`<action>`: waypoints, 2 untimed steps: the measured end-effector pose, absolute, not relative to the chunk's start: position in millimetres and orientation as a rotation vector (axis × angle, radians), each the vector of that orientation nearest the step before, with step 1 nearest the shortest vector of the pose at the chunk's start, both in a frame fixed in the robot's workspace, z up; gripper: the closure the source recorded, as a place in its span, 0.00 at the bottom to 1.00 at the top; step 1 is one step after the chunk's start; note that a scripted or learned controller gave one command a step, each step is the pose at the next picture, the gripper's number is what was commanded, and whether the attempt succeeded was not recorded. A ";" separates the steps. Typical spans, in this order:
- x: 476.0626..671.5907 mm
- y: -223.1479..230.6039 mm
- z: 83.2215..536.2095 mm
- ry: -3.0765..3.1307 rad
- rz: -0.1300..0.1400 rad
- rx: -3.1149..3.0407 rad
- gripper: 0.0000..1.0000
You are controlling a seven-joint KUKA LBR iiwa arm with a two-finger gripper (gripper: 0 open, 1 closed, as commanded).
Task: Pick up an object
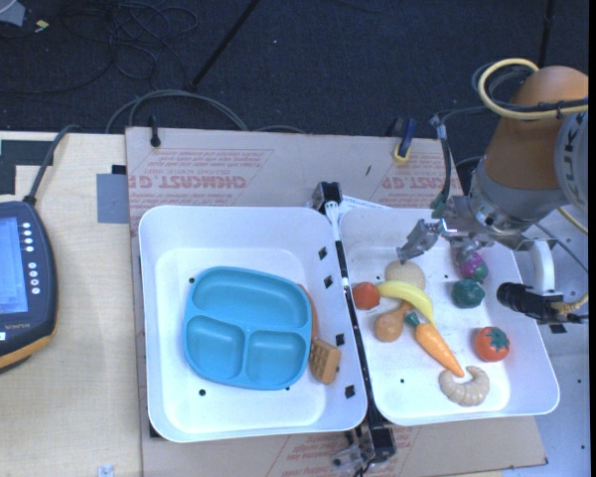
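You see the pincer (418, 238) open over the right bin (536, 396), above a yellow banana (407, 295) and an orange carrot (436, 344).

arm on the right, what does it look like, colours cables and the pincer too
The arm has a grey body with a broad orange band above the wrist. A yellowish cable loops over its top, and thin dark cables run beside it. Its pincer is a small grey metal piece with two slim fingers.

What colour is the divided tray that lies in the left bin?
The divided tray is light blue, seen plainly in the camera view.
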State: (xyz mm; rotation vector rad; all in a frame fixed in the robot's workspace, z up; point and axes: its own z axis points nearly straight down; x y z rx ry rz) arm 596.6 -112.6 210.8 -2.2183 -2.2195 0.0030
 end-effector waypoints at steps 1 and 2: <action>596.6 -113.2 220.8 -2.219 0.004 -2.217 1.00; 554.0 -31.9 328.7 -2.233 -0.013 -2.214 1.00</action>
